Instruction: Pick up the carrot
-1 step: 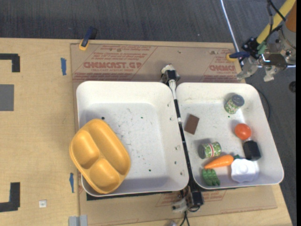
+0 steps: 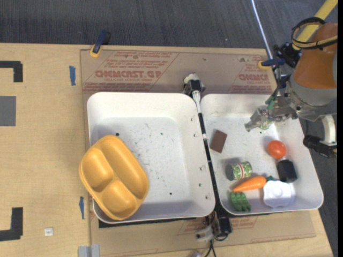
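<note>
Jaws, state unreadable, hover near the right bin's [image 2: 316, 197] far side; carrot [image 2: 250, 184] lies near-side, touching can [image 2: 239, 170] and white block [image 2: 278, 194]. Expect your descent to snag those neighbours.

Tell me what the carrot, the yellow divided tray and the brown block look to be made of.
Carrot: likely moulded plastic, a toy; even orange, smooth with a slight sheen.
Yellow tray: probably plastic too; glossy highlights on rounded, seamless compartments.
Brown block: unclear, perhaps wood or matte plastic; flat, dull surface with no shine.
</note>
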Motion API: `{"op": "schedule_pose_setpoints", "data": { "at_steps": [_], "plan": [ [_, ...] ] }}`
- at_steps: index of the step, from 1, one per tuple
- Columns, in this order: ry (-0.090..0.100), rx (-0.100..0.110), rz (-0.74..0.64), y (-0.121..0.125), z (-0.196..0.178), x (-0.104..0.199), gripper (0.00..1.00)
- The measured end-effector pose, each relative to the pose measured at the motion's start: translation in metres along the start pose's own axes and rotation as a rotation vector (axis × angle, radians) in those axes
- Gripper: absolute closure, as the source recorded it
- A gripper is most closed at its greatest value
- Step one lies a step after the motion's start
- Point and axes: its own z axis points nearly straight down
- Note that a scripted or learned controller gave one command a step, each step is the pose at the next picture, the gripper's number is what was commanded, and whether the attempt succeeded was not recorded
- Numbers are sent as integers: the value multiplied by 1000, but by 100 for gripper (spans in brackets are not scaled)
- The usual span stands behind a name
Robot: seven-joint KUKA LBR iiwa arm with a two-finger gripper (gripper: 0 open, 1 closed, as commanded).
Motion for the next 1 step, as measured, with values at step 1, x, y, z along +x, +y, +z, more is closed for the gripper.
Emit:
{"op": "schedule_pose_setpoints", "data": {
  "at_steps": [1],
  "plan": [
    [0, 0, 8, -75, 42, 16, 0]
  ]
}}
